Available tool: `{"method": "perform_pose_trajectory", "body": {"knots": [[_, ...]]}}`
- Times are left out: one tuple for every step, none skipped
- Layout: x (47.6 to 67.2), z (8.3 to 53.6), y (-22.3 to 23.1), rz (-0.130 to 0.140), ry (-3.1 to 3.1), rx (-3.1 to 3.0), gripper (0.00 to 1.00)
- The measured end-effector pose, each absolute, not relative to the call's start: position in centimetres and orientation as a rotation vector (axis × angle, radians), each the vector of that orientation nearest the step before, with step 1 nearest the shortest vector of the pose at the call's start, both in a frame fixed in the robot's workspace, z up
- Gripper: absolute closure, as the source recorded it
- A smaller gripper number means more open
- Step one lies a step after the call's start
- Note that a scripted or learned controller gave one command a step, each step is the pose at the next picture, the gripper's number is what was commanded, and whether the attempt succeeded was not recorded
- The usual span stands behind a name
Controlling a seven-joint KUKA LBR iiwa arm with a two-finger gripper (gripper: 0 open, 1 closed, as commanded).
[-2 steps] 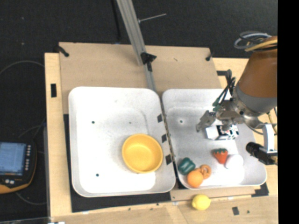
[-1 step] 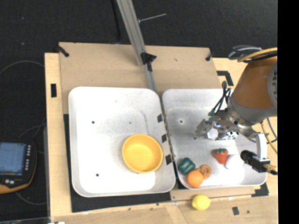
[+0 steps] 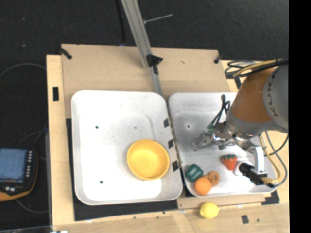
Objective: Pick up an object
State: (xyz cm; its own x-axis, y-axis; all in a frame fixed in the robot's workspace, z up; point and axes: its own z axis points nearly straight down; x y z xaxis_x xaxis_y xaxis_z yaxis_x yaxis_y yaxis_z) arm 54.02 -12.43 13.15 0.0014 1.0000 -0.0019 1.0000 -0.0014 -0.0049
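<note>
Objects — right bin; fingers hover nearby.

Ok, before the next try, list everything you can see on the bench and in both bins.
bins: 2, white, side by side on the bench
bowl: 1, yellow, left bin, near its right wall
block: 1, dark green, right bin, near front
orange ball: 1, orange, right bin, front edge
small round item: 1, orange-brown, beside the orange ball
strawberry-like toy: 1, red, right bin
lemon: 1, yellow, on the bench in front of the right bin
arm: 1, grey with orange band, over the right bin
gripper: 1, above the right bin floor
</note>
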Motion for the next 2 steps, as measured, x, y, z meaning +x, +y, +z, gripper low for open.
{"method": "perform_pose_trajectory", "body": {"knots": [[54.3,14.6,-12.4,-0.007,-2.216,-2.228,1.0],[53.8,20.5,-12.1,-0.008,-2.23,-2.221,1.0]]}}
